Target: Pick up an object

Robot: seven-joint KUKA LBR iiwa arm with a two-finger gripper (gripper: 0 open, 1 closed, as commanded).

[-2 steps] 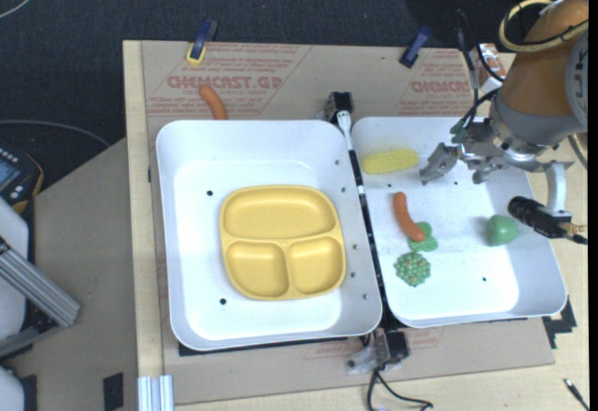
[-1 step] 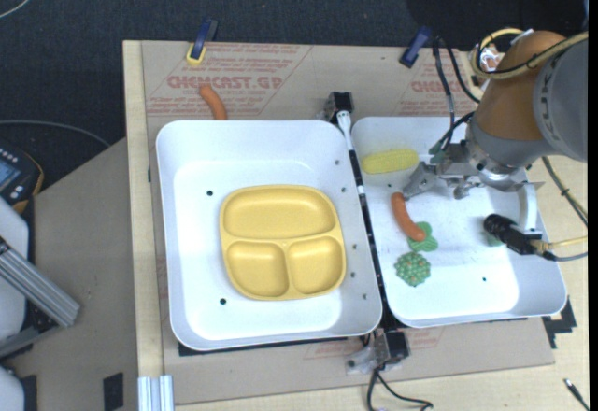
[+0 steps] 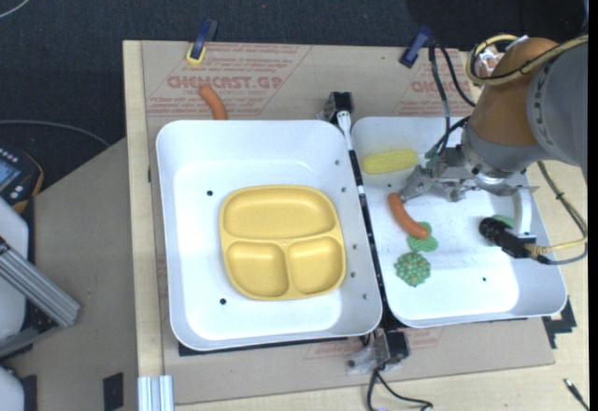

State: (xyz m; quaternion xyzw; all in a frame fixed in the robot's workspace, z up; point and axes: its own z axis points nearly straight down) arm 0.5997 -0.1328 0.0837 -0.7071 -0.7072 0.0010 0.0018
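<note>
- On the left, a yellow divided tray (image 3: 280,242) is lying in the left bin (image 3: 182,213), untouched.
- Across the divide, in the right bin (image 3: 467,302), a corn cob (image 3: 390,161), an orange sausage (image 3: 406,214) and a green broccoli piece (image 3: 412,266) are lying loose, none lifted yet.
- Further right, the gripper (image 3: 458,185) is hanging low beside the corn and sausage, holding nothing visible; its grip cannot be told, so the pick is judged pending.

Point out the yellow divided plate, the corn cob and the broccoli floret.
yellow divided plate (image 3: 280,205): camera view, on its large upper compartment.
corn cob (image 3: 389,161): camera view, middle of the cob, right bin.
broccoli floret (image 3: 412,268): camera view, centre of the green head, right bin.
</note>
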